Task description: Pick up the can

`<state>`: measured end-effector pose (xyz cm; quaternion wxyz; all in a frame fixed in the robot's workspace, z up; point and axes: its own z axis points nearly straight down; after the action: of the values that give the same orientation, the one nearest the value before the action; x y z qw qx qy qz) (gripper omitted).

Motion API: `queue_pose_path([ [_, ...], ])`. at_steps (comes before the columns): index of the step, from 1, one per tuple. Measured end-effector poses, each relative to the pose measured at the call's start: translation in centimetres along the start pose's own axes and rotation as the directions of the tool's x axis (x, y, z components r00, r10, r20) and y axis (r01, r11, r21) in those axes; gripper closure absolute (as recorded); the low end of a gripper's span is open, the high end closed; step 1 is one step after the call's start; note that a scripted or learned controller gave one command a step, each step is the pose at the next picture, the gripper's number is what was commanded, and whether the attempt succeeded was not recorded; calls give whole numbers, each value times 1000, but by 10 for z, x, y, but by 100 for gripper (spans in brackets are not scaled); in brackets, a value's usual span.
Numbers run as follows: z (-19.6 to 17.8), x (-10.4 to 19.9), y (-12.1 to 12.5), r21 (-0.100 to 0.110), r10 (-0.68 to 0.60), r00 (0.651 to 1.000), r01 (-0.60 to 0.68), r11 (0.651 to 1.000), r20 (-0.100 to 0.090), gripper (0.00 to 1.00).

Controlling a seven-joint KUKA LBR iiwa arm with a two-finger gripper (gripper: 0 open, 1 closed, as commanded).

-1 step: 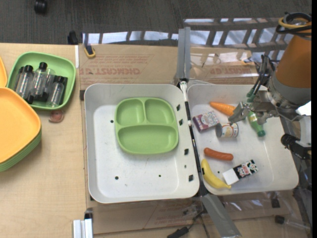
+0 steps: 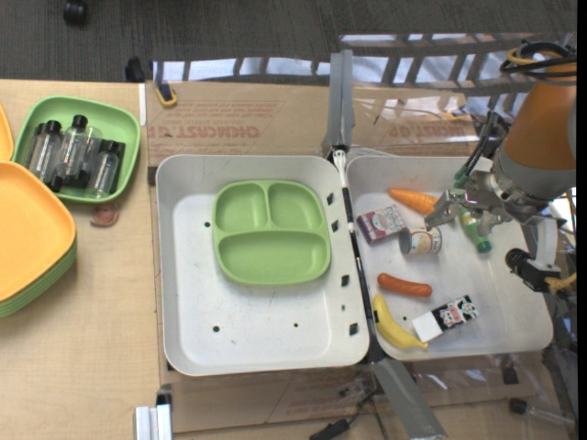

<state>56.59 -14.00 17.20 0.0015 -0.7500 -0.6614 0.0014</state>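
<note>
A: Camera view. Background is grey carpet (image 2: 275,7) above a wooden bench (image 2: 110,337), with cardboard (image 2: 248,117) laid under two white bins. What sits in the left bin (image 2: 183,337)?

B: One green divided plate (image 2: 271,230), lying flat, nearer the far wall. Off to the left on the bench: a green tray (image 2: 78,117) holding small bottles (image 2: 71,154), and a stack of orange plates (image 2: 32,236).

A: Right bin (image 2: 523,337)?

B: The can (image 2: 422,242) lies on its side near the middle, pale label, touching or just beside a purple-and-white packet (image 2: 381,223). A carrot (image 2: 413,200) lies behind them. Nearer the front: a sausage (image 2: 404,286), a banana (image 2: 396,325) against the dividing wall, and a black-and-white carton (image 2: 445,317) just beside the banana.

A: Arm?

B: Enters from the right, orange band (image 2: 541,126) high up. The gripper (image 2: 459,207) hangs over the far part of the right bin, just right of the can and above it. A green object (image 2: 481,236) sits below the wrist; can't identify it.

A: Fingers?

B: Cannot tell whether they are apart or together; metal parts blur there. Nothing visibly between them.
</note>
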Motion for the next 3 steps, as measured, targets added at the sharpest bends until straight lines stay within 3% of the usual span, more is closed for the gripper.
queue_pose_path([
  [1, 67, -24, 56, -12, -27, 1000, 27, 1000, -10, 0],
  [2, 80, 34, 22, -2, -148, 989, 148, 989, 1, 0],
  [3, 85, 41, 79, 26, -223, 975, 223, 974, -3, 0],
])
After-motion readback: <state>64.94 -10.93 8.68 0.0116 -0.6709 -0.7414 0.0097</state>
